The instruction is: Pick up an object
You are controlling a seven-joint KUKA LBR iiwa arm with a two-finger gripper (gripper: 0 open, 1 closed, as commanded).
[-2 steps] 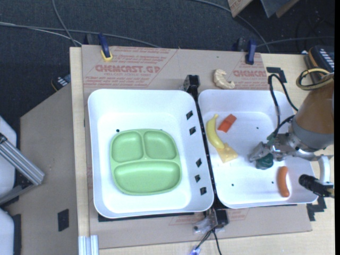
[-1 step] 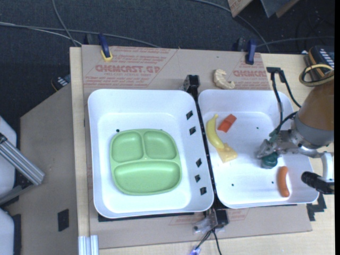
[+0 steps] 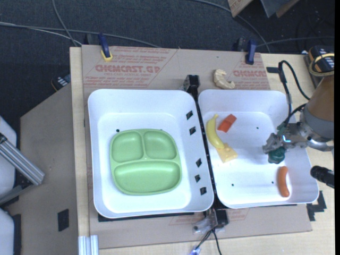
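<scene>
fingers (image 3: 276,149) clenched on a dark green object (image 3: 277,155), sausage (image 3: 283,181) near, banana (image 3: 214,135) well apart

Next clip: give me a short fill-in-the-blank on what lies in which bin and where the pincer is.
1. The green divided plate lies in the ____ bin.
2. The yellow banana lies just left of a small ____ block.
3. The pincer hangs over the ____ bin, above a dark green object.
4. The sausage lies near that bin's ____ right corner.

Missing words: left; orange; right; lower
</scene>
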